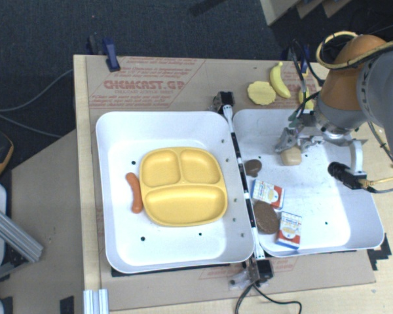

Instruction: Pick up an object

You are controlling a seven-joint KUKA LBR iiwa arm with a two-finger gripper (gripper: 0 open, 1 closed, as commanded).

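Note:
My gripper (296,140) hangs low over the upper left part of the right bin (354,221). A small beige lump (291,156) lies on the bin floor right below it, touching or nearly touching the gripper's lower edge. Further down the bin's left side lie a small brown disc (252,167), a white and orange carton (267,193), a dark brown patty (266,218) and a second small carton (289,230). In the left bin (118,136) sits a yellow divided plate (182,186) with an orange sausage (135,192) beside it.
A banana (280,80) and a yellow round piece (261,93) lie on the board beyond the right bin. The arm's grey and orange wrist (350,77) looms over that bin's upper right. A black cable fitting (344,174) hangs right of the gripper.

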